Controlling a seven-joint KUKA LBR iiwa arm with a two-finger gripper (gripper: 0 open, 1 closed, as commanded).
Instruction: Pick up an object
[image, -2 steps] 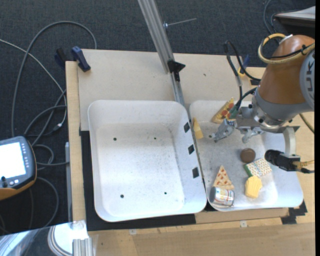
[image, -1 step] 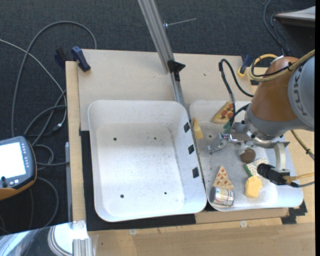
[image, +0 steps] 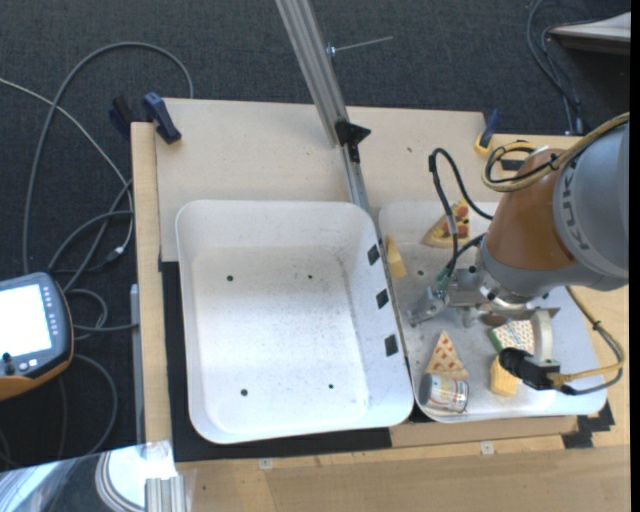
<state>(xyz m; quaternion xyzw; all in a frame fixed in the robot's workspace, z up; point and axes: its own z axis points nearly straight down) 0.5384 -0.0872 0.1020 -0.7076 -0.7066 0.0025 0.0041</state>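
Note:
My gripper (image: 432, 303) hangs low over the left-middle of the right bin (image: 580, 395), below the grey and orange wrist. Just in front of it lies a toy pizza slice (image: 445, 353), with a small can (image: 446, 393) on its side at the bin's front edge. A yellow block (image: 502, 377) rests to the right of the can. A patterned piece (image: 515, 331) shows under the wrist. A second pizza slice (image: 446, 230) lies at the bin's back, and a small yellow piece (image: 396, 259) sits by the left wall. Nothing is visibly held.
The left bin (image: 200, 235) stands beside the right one, their walls touching. A metal pole (image: 318, 75) slants down to the bins' shared back corner. Cables (image: 445, 175) loop off the arm over the right bin. A teach pendant (image: 30, 325) lies off the bench at left.

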